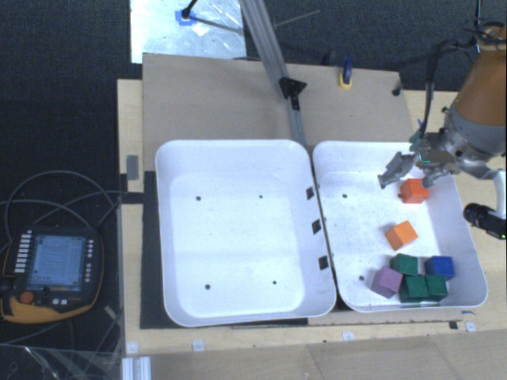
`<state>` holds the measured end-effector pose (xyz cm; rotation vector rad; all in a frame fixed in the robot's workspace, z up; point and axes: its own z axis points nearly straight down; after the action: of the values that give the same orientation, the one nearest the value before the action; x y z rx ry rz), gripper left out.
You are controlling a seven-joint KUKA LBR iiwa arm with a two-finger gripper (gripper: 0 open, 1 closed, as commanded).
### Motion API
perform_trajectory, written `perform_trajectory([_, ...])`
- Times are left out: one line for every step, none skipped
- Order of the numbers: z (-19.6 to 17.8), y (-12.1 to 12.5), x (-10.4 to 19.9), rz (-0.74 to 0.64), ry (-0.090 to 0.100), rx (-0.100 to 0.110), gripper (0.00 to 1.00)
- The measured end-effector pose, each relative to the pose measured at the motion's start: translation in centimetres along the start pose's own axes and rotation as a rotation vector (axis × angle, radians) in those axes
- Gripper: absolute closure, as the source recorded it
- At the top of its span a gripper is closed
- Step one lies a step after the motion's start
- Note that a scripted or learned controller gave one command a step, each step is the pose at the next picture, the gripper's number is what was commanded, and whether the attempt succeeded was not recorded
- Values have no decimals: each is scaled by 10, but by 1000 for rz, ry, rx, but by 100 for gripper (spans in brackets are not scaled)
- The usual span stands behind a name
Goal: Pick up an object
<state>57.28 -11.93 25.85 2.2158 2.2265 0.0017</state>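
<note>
Dark carpet surrounds a pale wooden bench (238, 93) that carries two shallow white bins side by side. Far to the pincer's left sits the left bin (170, 212), bare white inside apart from a few small dark dots. Directly under the pincer lies the right bin (348, 212), which holds all the blocks. Reaching in from the right, the grey arm (483, 109) shows its orange band above the wrist. A slanted metal pole (265, 34) crosses the bench up and to the left of the pincer. Well to the left and lower, off the bench, a teach pendant (51, 271) rests on the floor among cables.

At the arm's tip the pincer (412, 167) hangs over the bin's upper right part, its two fingers spread apart with nothing between them. Just below it and slightly right is a red-orange block (413, 190), very near one fingertip. Further below lies an orange block (402, 234). Lower still, near the bin's front corner, cluster green blocks (413, 279), a blue block (440, 266) and a purple block (386, 280).
</note>
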Motion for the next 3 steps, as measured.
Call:
perform_trajectory([0,0,0,1,0,-1,0])
perform_trajectory([53,-5,-10,4,-1,5,0])
perform_trajectory([111,-10,-17,3,0,6,0])
